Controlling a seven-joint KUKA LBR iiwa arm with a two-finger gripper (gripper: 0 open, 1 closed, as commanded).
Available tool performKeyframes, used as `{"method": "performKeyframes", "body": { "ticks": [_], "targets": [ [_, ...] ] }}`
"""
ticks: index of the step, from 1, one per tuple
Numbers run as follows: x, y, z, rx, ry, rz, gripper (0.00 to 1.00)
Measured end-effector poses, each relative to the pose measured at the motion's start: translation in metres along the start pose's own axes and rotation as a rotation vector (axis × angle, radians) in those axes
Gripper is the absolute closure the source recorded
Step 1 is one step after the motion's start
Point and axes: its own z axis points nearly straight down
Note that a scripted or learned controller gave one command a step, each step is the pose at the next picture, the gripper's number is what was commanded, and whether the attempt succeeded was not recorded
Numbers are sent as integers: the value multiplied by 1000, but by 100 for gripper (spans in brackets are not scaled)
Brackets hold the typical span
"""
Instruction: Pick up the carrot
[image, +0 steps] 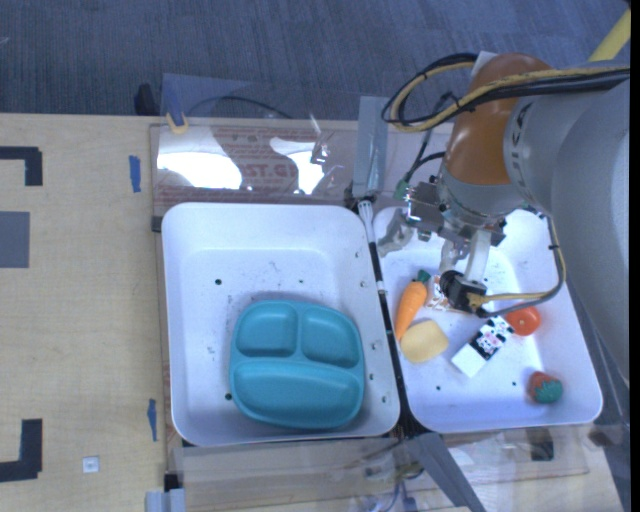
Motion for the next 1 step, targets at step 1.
{"method": "performKeyframes", "body": {
  "ticks": [1],
  "targets": [
    [0,0,0,0,0,0,0]
  ]
}}
